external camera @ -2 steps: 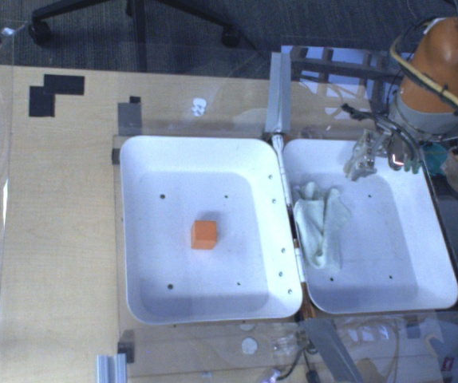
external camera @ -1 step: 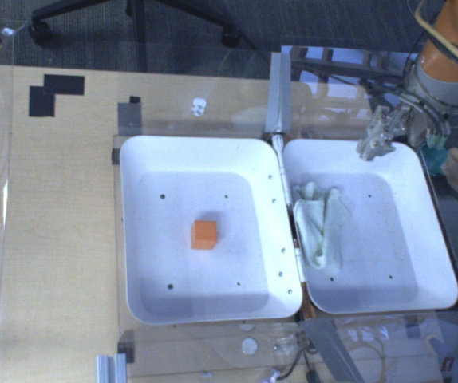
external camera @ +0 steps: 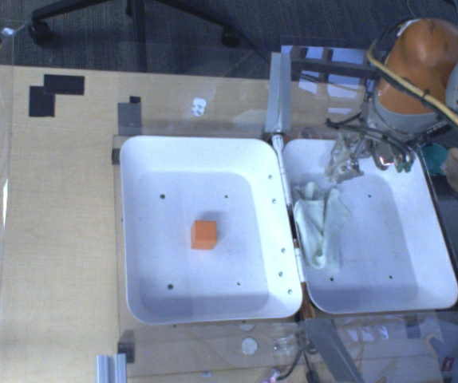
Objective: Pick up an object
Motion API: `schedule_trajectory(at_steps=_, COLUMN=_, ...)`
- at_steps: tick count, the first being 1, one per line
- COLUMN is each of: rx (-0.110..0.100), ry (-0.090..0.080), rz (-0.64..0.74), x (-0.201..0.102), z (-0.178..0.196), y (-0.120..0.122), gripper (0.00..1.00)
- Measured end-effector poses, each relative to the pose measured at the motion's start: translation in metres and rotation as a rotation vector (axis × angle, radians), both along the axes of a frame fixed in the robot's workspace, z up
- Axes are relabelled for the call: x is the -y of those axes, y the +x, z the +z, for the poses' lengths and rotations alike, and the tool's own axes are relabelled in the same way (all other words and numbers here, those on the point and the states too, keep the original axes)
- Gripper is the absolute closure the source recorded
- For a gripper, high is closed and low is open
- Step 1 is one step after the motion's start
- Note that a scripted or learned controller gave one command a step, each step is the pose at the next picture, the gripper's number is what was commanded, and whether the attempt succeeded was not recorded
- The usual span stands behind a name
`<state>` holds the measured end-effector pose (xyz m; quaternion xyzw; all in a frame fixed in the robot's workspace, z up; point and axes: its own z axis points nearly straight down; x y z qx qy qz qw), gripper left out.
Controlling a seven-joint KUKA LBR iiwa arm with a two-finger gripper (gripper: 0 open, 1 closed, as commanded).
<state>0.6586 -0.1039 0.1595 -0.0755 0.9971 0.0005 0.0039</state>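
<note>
A small orange cube [external camera: 204, 234] lies near the middle of the left bin [external camera: 145, 174]. A crumpled pale green cloth [external camera: 321, 226] lies along the left side of the right bin [external camera: 404, 270]. My gripper [external camera: 343, 166] hangs over the back left part of the right bin, just above the cloth's upper end. Its metal fingers point down. Nothing shows between them. The orange-banded wrist sits behind it at the upper right.
A metal divider post [external camera: 277, 94] stands behind the seam between the bins. Black tape marks [external camera: 53, 92] lie on the wooden bench at the upper left. A chair base [external camera: 133, 6] stands on the floor beyond the bench.
</note>
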Motion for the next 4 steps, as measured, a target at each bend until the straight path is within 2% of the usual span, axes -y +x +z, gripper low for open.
schedule_trajectory(at_steps=1, rx=0.011, ry=0.002, rz=-0.001, x=-0.002, z=0.014, y=0.003, gripper=1.0)
schedule_trajectory(at_steps=2, rx=0.005, ry=-0.002, rz=0.091, x=-0.009, z=0.096, y=0.006, gripper=1.0)
schedule_trajectory(at_steps=3, rx=0.0, ry=-0.002, rz=0.233, x=-0.006, z=0.01, y=-0.01, gripper=1.0)
schedule_trajectory(at_steps=4, rx=0.004, ry=-0.003, rz=0.307, x=-0.001, z=0.079, y=-0.002, gripper=1.0)
